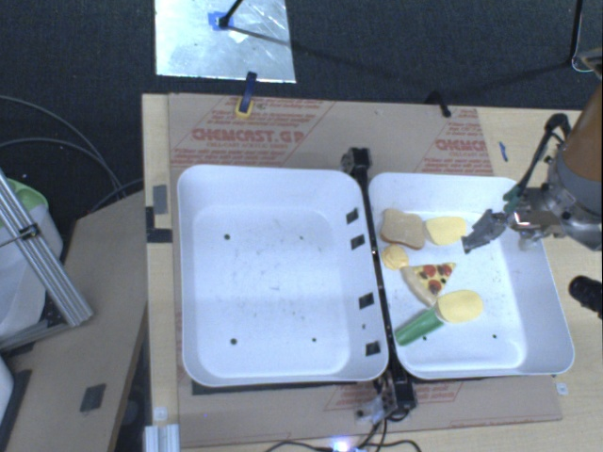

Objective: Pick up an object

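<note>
Green toy [418, 327]: lying nearest, in the right bin [537, 347]; touching a yellow round piece [461, 306]
Pizza slice [430, 278]: sitting just above
Gripper [478, 234]: hovering beside the yellow slice [446, 230]; grip state untellable

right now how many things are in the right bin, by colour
tan: 1, toast
yellow: 3, disc by the gripper, small piece, disc at the front
green: 1, stick
mixed: 1, pizza slice
total: 6
</note>
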Tool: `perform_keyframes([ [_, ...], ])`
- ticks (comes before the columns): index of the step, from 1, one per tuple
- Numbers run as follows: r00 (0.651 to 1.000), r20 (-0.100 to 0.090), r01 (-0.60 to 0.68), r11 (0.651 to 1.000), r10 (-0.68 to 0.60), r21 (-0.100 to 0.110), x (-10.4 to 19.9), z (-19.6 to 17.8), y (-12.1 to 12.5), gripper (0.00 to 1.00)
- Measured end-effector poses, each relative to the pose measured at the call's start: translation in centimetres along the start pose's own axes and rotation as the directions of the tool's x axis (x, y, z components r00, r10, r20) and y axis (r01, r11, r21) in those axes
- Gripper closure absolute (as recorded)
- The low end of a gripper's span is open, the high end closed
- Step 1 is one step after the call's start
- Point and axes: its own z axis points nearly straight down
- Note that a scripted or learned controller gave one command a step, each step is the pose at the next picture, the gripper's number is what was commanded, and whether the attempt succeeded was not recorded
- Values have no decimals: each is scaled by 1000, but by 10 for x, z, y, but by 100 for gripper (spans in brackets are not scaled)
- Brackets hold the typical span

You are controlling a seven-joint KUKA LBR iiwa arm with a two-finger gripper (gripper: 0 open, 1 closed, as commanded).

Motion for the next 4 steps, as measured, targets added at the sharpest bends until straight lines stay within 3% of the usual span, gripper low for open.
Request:
perform_keyframes([
  [1, 1000, -4, -1, 1000, 1, 14, 16, 121, -16, 0],
  [2, 1000, 0, -3, 1000, 3, 1, -2, 202, -24, 0],
  [3, 1000, -3, 9, 1000, -9, -8, 77, 93, -25, 0],
  [4, 1000, 2, -6, 1000, 6, -1, 6, 202, -12, 0],
])
